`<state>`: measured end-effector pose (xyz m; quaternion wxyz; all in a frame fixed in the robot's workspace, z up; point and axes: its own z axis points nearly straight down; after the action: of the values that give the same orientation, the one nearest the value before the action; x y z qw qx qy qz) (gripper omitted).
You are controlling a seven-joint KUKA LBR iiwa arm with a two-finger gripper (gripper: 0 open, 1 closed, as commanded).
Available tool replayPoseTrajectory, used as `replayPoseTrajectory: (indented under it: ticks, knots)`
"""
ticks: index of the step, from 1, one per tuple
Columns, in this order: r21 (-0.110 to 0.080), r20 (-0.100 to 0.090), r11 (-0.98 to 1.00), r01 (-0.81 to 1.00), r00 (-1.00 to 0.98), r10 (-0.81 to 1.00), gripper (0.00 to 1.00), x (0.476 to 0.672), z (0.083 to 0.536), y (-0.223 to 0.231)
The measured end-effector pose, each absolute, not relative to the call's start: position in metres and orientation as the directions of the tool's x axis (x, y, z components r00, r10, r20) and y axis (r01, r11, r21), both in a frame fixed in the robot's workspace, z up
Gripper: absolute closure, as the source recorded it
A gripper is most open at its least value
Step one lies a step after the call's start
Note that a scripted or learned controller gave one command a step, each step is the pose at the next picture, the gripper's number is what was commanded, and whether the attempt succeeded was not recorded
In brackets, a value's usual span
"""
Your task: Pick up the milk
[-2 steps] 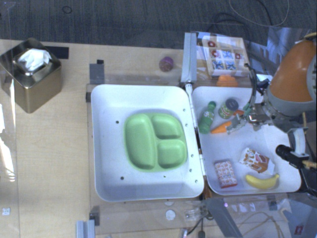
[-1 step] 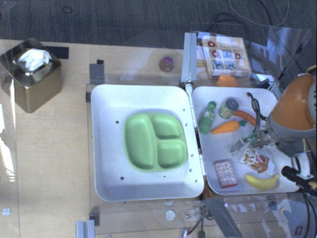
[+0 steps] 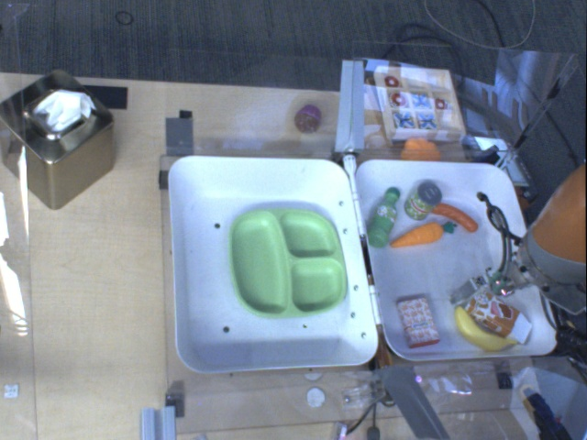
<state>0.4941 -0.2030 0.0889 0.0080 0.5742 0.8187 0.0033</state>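
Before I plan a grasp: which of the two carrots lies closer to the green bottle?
The lower carrot, its tip nearly reaching the green bottle; the other carrot lies farther right, beyond the can.

Robotics lab: wooden counter (image 3: 101,273) with two fixed white bins (image 3: 197,337), toy food, loose cables (image 3: 477,12), grey carpet floor (image 3: 229,16).

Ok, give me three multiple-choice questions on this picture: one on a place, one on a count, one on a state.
1. Where is the green tray?
A. left bin
B. right bin
C. on the bench

2. How many carrots are in the right bin?
A. none
B. one
C. two

3. How does the green bottle sit?
A. upright
B. lying down
C. on the banana

Answers:
1. A, it sits mid left bin.
2. C, two orange carrots lie by the bottle.
3. B, it lies on its side on the bin floor.
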Motion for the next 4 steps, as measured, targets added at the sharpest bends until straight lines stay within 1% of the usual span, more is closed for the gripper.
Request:
replayPoseTrajectory:
  ticks: [1,2,3,4]
  knots:
    - [0.025,-0.019,0.342,0.939,-0.342,0.940,1.00,0.500,0.101,-0.203]
    - [0.003,-0.001,0.285,0.959,-0.285,0.959,1.00,0.526,0.151,-0.170]
    - [0.003,-0.001,0.284,0.959,-0.284,0.959,0.00,0.525,0.151,-0.170]
    - [0.013,-0.008,0.334,0.943,-0.334,0.943,0.00,0.499,0.089,-0.206]
